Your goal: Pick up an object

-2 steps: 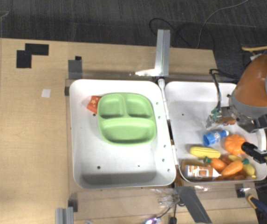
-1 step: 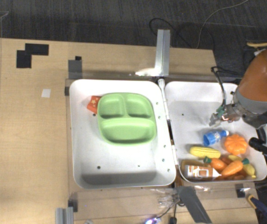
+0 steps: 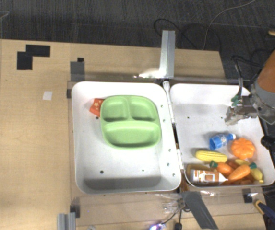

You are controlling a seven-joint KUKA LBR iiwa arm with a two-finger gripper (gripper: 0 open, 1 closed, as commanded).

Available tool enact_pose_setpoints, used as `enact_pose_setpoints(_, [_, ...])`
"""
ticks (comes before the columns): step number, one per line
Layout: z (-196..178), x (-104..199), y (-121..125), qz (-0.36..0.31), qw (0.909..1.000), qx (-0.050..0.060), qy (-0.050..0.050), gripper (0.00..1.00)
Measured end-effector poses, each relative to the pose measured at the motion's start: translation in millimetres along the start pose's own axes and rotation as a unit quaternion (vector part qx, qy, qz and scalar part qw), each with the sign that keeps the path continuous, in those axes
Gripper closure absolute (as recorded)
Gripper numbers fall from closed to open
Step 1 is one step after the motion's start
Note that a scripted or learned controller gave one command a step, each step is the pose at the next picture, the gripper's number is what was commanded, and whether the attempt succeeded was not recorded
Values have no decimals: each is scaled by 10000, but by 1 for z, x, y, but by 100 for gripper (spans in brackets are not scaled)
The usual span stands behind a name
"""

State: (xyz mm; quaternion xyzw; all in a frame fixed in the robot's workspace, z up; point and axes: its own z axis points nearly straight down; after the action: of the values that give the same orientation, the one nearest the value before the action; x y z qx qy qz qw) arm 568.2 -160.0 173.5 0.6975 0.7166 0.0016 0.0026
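Two shallow white bins sit side by side on the pale wooden bench: the left bin and the right bin.

One green plastic divided tray, with three compartments, lies in the far half of the left bin. One small red and orange packet peeks out from under the tray's left far corner, touching it.

Six or so toy items crowd the near right corner of the right bin. One small blue plastic bottle lies on its side, farthest into the bin of the group. One round orange toy pumpkin rests just right of it. One yellow toy corn cob lies lengthwise just near the bottle. One brown flat box with a white label lies along the near wall. Two orange toy carrots lie between the box and the pumpkin, touching each other, and a small yellow piece shows at the right end of the pile.

One metal two-finger gripper hangs at the right side of the right bin, over bare white floor. Nothing is visible between its fingers; how far apart they stand I cannot tell. All the toys lie nearer than the gripper; the blue bottle is closest to it, slightly left, and apart from it.
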Motion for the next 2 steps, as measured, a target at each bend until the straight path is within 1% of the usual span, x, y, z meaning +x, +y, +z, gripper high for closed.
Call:
enact_pose_setpoints(1, [0,0,0,2,10000,1,1,0])
enact_pose_setpoints(2, [83,39,-42,-1022,9947,-46,-8,0])
